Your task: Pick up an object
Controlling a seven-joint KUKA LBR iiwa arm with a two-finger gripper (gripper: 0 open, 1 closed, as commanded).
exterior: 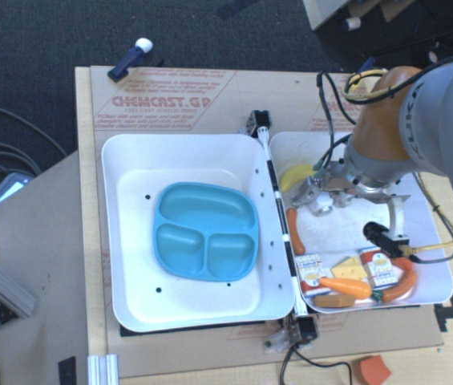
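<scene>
— Where is the tool (322, 199) now?

— Low in the right bin (426, 207), near its left wall, just beside a yellow piece (294, 176) that looks like a banana. Whether its fingers are spread or closed I cannot tell from here; the wrist and the cables hide them, and I see nothing held between them.

— So which thing is it after?

— My guess is the yellow piece or the orange sausage (293, 229), which lies along the divider (278, 215) between the bins. The rest sits in the near corner: a carrot (345, 287), a cheese wedge (353, 269), small printed packets (311, 266) and a red sausage (401, 283) curving round them.

— What could go wrong?

— The sausage lies hard against the wall, so a finger could land on the rim or the divider instead of sliding down beside it. The yellow piece is rounded and half under the wrist; it could squirt sideways when pinched.

— Which way does the sausage run?

— Its long axis follows the divider, from the far side toward the near one, so the fingers would want to close across it, wall side to open side. The left bin (122, 215) has a blue divided plate (206, 231).
</scene>
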